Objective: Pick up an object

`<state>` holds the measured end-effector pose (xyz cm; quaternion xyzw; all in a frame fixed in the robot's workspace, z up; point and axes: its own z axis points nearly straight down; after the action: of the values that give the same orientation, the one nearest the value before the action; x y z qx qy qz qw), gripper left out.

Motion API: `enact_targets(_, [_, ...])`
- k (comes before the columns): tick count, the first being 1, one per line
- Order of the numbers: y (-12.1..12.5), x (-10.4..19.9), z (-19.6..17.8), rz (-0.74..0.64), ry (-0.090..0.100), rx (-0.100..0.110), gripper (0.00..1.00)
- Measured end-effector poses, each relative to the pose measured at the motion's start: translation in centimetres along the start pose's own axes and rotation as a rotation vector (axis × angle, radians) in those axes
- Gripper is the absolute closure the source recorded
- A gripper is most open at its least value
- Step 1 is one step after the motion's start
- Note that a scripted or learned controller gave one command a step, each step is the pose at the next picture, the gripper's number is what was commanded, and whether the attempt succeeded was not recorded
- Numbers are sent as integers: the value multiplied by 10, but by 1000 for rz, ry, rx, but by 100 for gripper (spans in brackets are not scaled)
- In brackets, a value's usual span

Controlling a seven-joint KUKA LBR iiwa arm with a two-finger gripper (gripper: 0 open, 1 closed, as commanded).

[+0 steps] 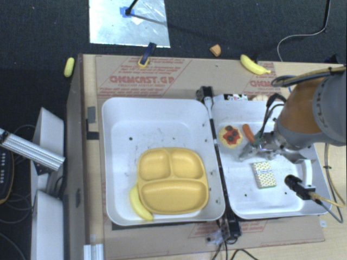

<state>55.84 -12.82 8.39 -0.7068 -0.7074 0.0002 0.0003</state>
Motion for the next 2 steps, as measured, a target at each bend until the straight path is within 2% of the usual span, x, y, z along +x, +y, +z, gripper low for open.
enact_targets(1, [-55, -3, 0, 0, 0, -1, 0])
enact_targets(2, [47, -24, -1, -2, -1, -4, 0])
